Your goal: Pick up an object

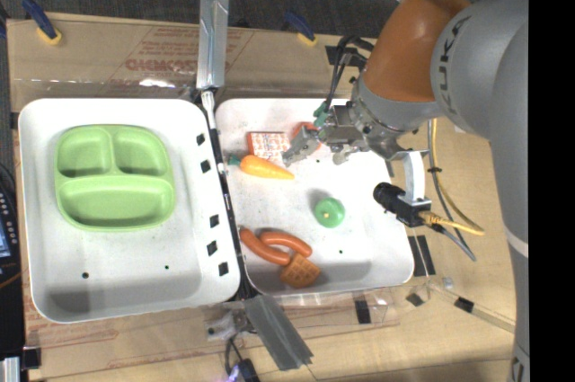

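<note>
My gripper [304, 146] hangs over the upper middle of the right bin [377, 259], its fingers pointing left and down with a gap between them and nothing held. Just left of the fingertips lies a small red-and-white packet [265, 142]. Below it rests a toy carrot [265, 167], orange with a green end. A green apple [330, 211] sits near the bin's middle. Along the front wall lie an orange-red sausage [274, 244] and a brown waffle-like piece [301, 270].
The left bin [126, 281] holds a green divided tray [114, 175]. A metal divider bar [212, 39] runs between the bins. The arm's grey body and orange band [409, 48] cover the right bin's upper right corner, with cables [449, 218] at its right side.
</note>
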